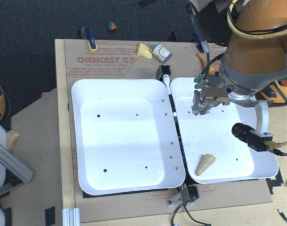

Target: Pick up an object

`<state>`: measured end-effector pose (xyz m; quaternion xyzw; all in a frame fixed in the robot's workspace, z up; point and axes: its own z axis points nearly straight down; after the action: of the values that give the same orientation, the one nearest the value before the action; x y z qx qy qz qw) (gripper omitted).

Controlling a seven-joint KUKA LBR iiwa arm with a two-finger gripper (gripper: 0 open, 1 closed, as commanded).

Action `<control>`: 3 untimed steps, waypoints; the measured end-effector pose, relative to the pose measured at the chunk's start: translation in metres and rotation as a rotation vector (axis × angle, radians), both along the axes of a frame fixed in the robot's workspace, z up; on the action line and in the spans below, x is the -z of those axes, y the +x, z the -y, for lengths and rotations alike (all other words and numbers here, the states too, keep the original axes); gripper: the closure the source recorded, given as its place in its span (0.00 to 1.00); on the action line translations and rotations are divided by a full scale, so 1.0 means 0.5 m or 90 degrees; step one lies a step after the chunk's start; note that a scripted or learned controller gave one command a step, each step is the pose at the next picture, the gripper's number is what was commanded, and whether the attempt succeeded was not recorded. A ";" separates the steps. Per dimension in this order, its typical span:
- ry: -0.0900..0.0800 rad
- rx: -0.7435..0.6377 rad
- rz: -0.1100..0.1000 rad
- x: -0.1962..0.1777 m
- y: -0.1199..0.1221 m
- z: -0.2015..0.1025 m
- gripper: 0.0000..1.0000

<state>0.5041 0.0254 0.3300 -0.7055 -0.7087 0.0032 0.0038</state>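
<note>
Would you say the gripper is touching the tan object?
Apart: the camera view shows bare bin floor between the gripper and the tan object.

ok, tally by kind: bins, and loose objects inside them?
White bins: 2, left bin and right bin
Loose objects in bins: 1, a tan cone-shaped piece near the right bin's front edge
Total: 3
The gripper hangs over the right bin's back part, apart from the piece.
</note>
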 end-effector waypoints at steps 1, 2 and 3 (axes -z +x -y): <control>0.000 0.000 0.016 -0.179 0.160 -0.097 1.00; 0.000 -0.001 0.001 -0.054 0.091 -0.187 1.00; 0.000 -0.002 0.003 0.133 0.207 -0.354 1.00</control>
<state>0.6076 0.2025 0.2634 -0.7047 -0.7095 0.0015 0.0021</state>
